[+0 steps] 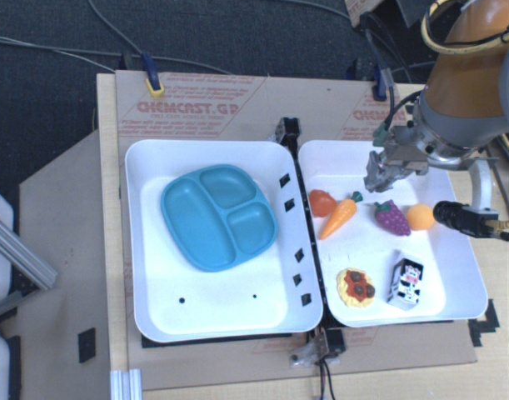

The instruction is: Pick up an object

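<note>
Gripper (377, 182) hanging low over the far part of the right bin (462, 307), at the end of the grey arm (462, 98) reaching in from the right with its orange band uppermost. Fingers dark and bunched against the white floor; open or shut, cannot tell from this slant. Nothing visibly between them.

Just below the gripper and a little toward the near side, a bunch of purple grapes (391, 217), close to the tip but seemingly apart from it. Right beside the grapes, touching or nearly so, a small orange fruit (420, 217). To the left of the grapes, a carrot (339, 216) lying at a slant, green top pointing toward the gripper, thin end toward the divider. Against the carrot's left side, a red tomato-like piece (321, 202), hard by the wall between the bins.

Nearer the front edge of the same bin, a small round pizza (356, 287) with red and dark toppings, and just to its right a little black-and-white carton (406, 283), tilted.

In the left bin (146, 298), a blue divided plate (219, 217) with three compartments, lying flat and turned at an angle, toward the far half.

Under both bins, a brown board (196, 98) with red print, held at the far edge by a blue and yellow clamp (152, 75).
</note>
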Action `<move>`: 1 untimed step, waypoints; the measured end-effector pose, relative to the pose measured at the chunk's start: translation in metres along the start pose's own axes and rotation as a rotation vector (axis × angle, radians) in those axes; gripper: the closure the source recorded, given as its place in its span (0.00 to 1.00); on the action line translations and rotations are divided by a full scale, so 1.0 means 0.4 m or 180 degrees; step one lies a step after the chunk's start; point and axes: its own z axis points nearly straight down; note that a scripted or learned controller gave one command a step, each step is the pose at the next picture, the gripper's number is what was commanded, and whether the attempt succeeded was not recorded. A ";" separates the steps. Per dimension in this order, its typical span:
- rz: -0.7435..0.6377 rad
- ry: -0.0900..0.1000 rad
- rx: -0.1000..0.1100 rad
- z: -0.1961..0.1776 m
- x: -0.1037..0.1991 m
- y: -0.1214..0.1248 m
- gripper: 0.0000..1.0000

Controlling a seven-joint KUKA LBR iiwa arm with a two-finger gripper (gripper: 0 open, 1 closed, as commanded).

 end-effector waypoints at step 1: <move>-0.0001 -0.0003 -0.0013 0.001 0.130 0.025 1.00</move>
